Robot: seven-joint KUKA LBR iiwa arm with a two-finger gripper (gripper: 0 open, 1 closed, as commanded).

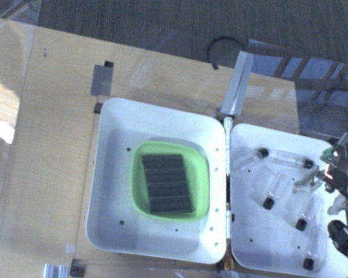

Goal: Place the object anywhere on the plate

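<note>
Camera view, left to right: the left bin (pixel 99 176) holds a green square plate (pixel 136 191) with a dark ribbed block (pixel 167 184) lying flat on it. The right bin (pixel 234 253) contains several clear plastic vials with black caps, scattered and apart; one lies near the back wall (pixel 283 158), another near centre (pixel 275 192). These are judged light, stiff and slippery, prone to roll; best taken across the barrel at mid-length, not at the cap. At the right edge the arm's pincer (pixel 335 177) hangs over that bin; how wide it stands, or whether it grips anything, cannot be told. No vial is yet on the plate.
</note>
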